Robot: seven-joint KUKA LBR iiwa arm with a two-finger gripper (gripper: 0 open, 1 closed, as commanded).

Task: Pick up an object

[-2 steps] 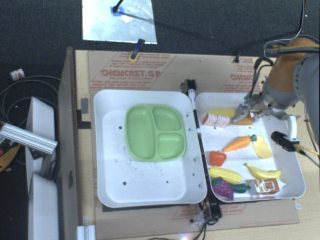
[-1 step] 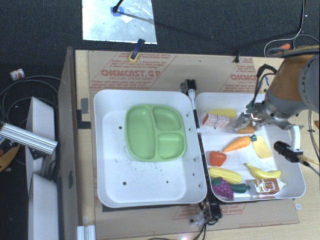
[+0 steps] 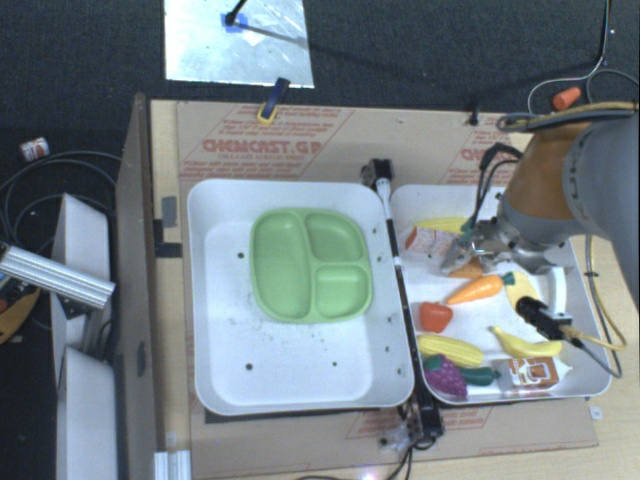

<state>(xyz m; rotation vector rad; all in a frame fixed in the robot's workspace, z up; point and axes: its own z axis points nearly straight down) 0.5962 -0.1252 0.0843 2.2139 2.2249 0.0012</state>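
Note:
My gripper [image 3: 470, 255] hangs low over the back half of the right bin [image 3: 585, 383], just above the orange carrot [image 3: 475, 289] and beside a clear packet with a red and yellow label [image 3: 432, 239]. The wrist hides what lies right under it. Further toward the front lie a red tomato-like piece [image 3: 435, 316], a yellow corn cob [image 3: 451, 348], a yellow banana [image 3: 528, 345], purple grapes [image 3: 446, 376] and a small orange and white carton [image 3: 530, 372].
The left bin [image 3: 215, 268] holds a green divided plate [image 3: 309, 265]. A black clamp [image 3: 380, 174] sits at the back of the rim between the two bins. Brown cardboard lies under both bins.

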